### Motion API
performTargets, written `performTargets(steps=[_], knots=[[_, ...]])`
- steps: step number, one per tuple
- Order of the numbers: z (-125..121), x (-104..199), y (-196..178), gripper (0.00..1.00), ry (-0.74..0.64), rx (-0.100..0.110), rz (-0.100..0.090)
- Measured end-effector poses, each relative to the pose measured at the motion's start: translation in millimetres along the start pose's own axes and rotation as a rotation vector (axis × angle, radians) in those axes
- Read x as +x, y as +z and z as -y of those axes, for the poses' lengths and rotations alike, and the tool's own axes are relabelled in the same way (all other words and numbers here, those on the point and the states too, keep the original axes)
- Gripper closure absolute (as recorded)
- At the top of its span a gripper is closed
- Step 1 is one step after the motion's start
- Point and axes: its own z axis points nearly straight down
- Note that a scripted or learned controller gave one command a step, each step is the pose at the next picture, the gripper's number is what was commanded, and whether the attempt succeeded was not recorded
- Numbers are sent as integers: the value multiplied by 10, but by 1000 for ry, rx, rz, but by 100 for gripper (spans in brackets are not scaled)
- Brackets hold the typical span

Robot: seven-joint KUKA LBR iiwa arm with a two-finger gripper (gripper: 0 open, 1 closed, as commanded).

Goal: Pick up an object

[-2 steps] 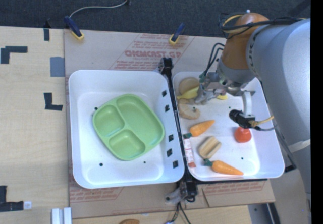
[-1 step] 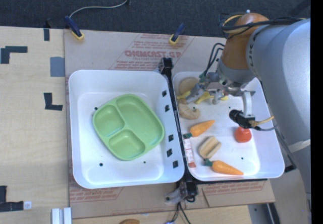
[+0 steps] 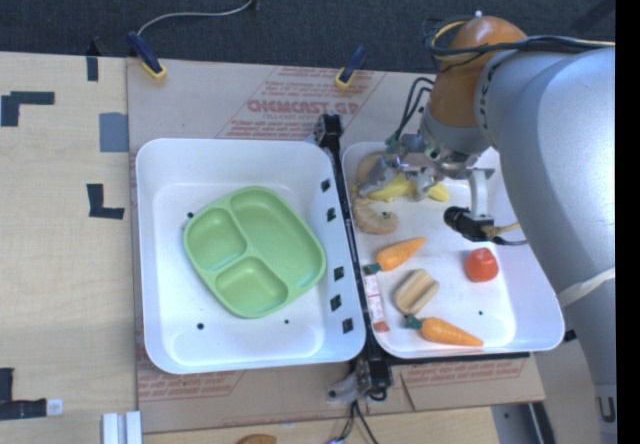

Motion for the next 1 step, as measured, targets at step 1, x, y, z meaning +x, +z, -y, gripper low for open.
performTargets(steps=[1], knots=[[-4, -12, 24, 0, 0, 1, -2]])
